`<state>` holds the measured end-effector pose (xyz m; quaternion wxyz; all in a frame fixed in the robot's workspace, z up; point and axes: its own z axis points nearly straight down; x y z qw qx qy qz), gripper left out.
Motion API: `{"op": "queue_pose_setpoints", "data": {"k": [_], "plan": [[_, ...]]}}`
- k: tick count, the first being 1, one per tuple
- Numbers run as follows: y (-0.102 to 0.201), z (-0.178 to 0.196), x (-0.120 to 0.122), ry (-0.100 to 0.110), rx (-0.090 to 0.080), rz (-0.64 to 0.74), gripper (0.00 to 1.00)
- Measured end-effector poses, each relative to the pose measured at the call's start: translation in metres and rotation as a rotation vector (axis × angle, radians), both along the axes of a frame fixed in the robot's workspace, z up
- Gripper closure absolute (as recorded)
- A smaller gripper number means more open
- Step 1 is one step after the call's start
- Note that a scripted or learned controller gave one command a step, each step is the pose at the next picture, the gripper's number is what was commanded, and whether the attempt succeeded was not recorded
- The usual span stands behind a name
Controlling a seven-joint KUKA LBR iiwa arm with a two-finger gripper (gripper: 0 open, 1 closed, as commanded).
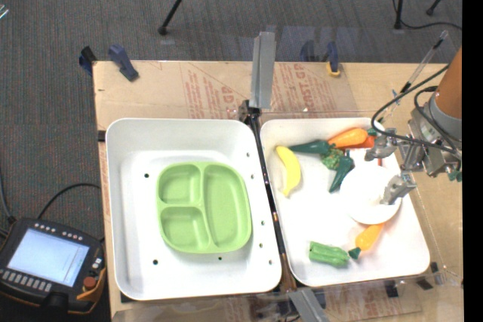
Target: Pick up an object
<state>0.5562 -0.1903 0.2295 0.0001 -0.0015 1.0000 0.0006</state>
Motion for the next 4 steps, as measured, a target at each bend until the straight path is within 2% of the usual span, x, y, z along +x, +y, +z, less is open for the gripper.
{"op": "queue_pose_setpoints", "data": {"k": [1,2,3,4], "plan": [[-0.015,-0.123,0.072,-0.007,0.001,-0.004,0.0],[0.04,-0.134,0.086,-0.017,-0.002,-0.054,0.0],[0.046,-0.134,0.089,-0.014,-0.003,-0.168,0.0],[0.047,-0.134,0.088,-0.014,0.0,-0.215,0.0]]}}
